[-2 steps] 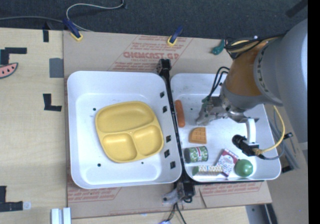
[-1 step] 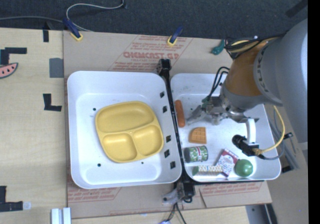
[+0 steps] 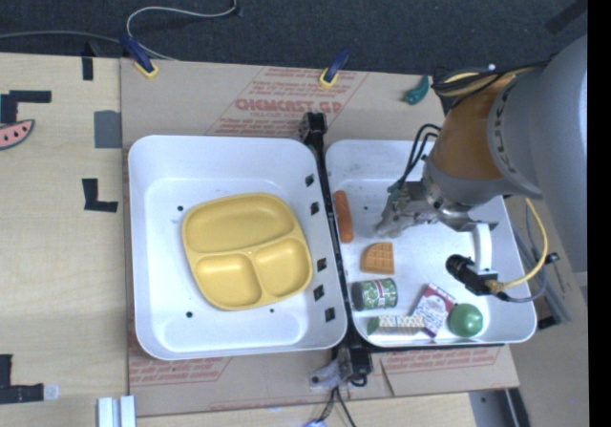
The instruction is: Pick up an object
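Note:
My gripper hangs low in the right bin, just above and right of a tan waffle piece. An orange hot dog lies to its left by the bin's divider wall. Along the bin's near side lie a green-labelled can, a red-and-white packet, a green ball and a flat patterned bar. The arm's grey wrist covers the finger area from above.
The left bin holds a yellow divided plate. A black clamp sits between the bins at the far side. Cables and a white bracket trail off the arm over the right bin's right part.

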You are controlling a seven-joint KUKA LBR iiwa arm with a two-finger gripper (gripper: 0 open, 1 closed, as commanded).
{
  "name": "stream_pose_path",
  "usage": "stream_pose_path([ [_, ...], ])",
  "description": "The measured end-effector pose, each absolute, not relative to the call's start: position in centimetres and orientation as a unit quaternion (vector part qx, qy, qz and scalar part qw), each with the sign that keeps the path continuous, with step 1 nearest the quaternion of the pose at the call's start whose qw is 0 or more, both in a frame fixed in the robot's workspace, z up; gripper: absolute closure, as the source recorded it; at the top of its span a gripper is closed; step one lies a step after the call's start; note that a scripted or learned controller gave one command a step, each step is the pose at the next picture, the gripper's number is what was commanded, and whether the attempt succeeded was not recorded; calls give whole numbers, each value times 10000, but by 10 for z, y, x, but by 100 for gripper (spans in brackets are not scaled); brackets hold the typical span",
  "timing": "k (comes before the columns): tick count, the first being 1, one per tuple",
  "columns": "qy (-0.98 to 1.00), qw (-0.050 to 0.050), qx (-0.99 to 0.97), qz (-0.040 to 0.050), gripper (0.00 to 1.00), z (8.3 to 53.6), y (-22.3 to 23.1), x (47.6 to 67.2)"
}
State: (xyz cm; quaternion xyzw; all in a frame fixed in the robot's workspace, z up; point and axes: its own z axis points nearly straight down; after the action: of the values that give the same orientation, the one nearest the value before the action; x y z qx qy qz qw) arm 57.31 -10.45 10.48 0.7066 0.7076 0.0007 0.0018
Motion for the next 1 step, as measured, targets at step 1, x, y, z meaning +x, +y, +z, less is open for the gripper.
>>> stream_pose_path([
  [1,7077,16,7066,6,0,105,-104,573],
])
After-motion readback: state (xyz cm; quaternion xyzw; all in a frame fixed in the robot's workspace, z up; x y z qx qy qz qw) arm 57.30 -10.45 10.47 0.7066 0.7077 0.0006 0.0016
